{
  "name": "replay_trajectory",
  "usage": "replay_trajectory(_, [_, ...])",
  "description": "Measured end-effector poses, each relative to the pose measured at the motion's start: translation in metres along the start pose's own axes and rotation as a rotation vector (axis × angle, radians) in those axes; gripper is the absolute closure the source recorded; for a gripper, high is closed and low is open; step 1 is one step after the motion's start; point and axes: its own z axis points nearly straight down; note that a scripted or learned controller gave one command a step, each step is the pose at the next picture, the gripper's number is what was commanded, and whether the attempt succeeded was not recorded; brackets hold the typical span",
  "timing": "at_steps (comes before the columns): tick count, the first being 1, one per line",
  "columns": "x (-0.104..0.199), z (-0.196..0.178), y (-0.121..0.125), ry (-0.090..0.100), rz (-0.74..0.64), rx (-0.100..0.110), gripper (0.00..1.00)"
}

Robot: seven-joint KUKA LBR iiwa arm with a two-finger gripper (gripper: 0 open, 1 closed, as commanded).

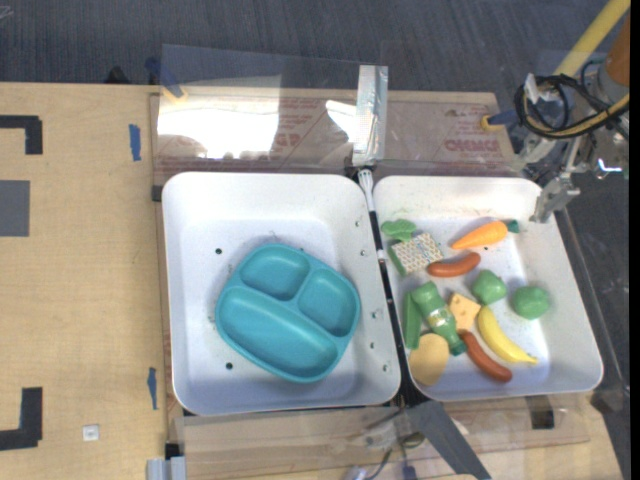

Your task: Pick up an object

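Red print on cardboard panel (pixel 440 128) behind the bins, seen through clear plastic sheet (pixel 270 108); lettering appears upside down and too blurred to read. Fainter red marks on the same panel's left stretch, equally illegible. No other text, numbers or brands legible.

A teal divided plate (pixel 289 311) with three compartments lies slightly turned in the left white bin (pixel 190 208), on its floor toward the near side. The right white bin (pixel 575 353) sits just beside it, their rims meeting along the middle. Both rest on a brown cardboard-coloured tabletop (pixel 70 268) marked with black corner shapes and bits of blue tape (pixel 134 141), and a clear plastic sheet (pixel 260 118) stands behind the bins.
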Motion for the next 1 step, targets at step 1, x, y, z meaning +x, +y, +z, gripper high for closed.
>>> replay_trajectory(1, [0.0311,0.1501,0.0585,0.014,0.077,-0.005,0.00])
